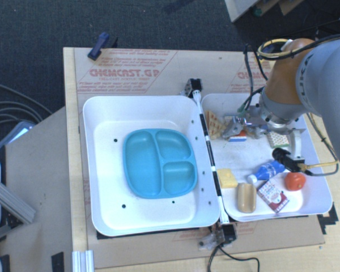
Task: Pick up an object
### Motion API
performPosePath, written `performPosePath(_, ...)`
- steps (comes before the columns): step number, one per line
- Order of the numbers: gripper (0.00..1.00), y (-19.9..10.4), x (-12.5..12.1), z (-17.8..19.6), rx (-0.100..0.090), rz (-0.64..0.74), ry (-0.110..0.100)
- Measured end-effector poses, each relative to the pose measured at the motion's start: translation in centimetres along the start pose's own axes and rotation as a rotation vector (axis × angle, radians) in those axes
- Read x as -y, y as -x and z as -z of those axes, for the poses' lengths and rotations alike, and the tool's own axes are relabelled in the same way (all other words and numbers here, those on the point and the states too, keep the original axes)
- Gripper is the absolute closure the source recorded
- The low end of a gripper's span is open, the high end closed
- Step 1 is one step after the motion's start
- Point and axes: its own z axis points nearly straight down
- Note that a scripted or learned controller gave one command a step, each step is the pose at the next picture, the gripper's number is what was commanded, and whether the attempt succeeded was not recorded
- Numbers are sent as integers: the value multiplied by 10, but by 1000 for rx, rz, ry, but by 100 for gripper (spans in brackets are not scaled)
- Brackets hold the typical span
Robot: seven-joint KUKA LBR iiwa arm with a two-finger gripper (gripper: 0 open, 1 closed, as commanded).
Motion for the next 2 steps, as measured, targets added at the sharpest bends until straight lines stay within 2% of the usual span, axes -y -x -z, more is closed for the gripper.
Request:
performPosePath(1,100,0,0,10,1,1,1)
performPosePath(2,100,-72,21,101,-2,0,-1)
